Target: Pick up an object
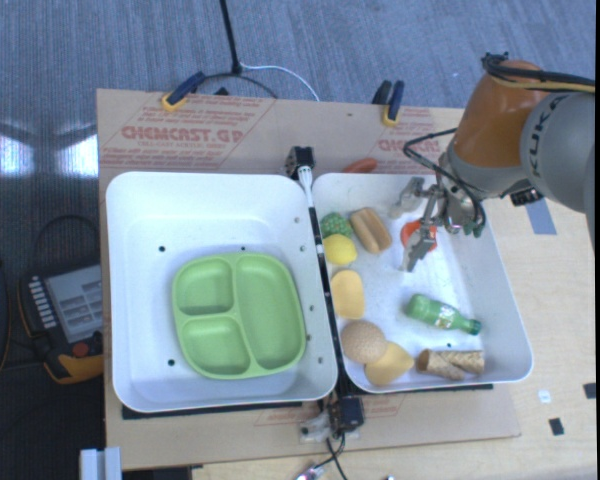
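Toy food crowds the right bin (500, 298), right of centre in the frame. Along its left wall, top to bottom: a green vegetable piece (333, 224), a yellow lemon (340, 251), a pale yellow slab (347, 293), a round tan bun (363, 341) and a yellow wedge (388, 365). A hot dog (371, 230) lies near the upper middle, a green bottle (440, 314) on its side lower right, and a tan cracker-like piece (452, 362) near the bottom rim.

Gripper (421, 240) hangs over the upper part of this bin, fingers pointing down-left; a small red-orange object (417, 233) sits at the fingers, and I cannot tell whether they clamp it or whether the pincer is wide or narrow. Hot dog lies just to its left, bottle below it.

Left bin (140, 218) holds a green divided plate (240, 313) with three compartments, set toward its lower right.

Both bins rest on a brown board (180, 133) held by clamps (183, 89) at the upper edge, on a pale bench; grey-blue carpet beyond. A black cable (225, 23) runs to the top of the frame. A handheld control unit (65, 313) lies at the far left.

Red print on the board reads "CHEMCAST", repeated partly at upper right.
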